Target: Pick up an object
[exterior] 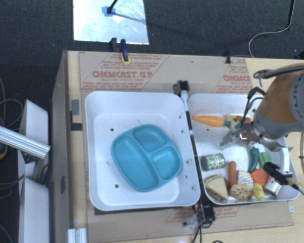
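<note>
Orange carrot (209, 120) lies at the back of the right bin (213, 103), just left of my gripper (236, 133); how wide I stand, I cannot tell. A green can (213, 161) and sausage (232, 171) rest nearer the front; the blue tray (146, 157) sits in the left bin (99, 135).

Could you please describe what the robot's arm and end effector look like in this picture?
The arm is a thick, rounded grey body with a broad orange band above the wrist. Thin dark cables loop along its side near the wrist. The end effector is a small metallic grey assembly, too blurred for finer detail.
</note>
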Controlling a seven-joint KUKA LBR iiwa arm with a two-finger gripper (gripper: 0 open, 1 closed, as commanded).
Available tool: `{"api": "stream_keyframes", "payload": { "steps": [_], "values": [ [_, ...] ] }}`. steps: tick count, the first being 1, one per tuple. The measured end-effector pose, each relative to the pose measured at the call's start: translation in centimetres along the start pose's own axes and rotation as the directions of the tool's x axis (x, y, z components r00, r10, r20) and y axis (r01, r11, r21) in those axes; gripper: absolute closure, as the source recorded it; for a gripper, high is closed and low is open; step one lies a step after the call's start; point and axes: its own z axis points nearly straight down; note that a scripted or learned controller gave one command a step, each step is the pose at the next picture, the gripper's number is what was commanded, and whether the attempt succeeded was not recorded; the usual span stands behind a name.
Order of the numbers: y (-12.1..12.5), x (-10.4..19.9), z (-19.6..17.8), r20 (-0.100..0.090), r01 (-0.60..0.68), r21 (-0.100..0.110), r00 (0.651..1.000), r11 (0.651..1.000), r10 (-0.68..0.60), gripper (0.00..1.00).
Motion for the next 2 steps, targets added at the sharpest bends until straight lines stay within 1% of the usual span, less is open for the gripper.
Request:
{"api": "stream_keyframes", "payload": {
  "steps": [1,2],
  "values": [
    [2.7,-2.1,-10.1,0.002,0.003,-0.005,1.000,1.000,-0.003,0.00],
    [-1.3,-0.2,-4.2,-0.001,0.001,0.001,1.000,1.000,-0.001,0.00]
  ]
}}
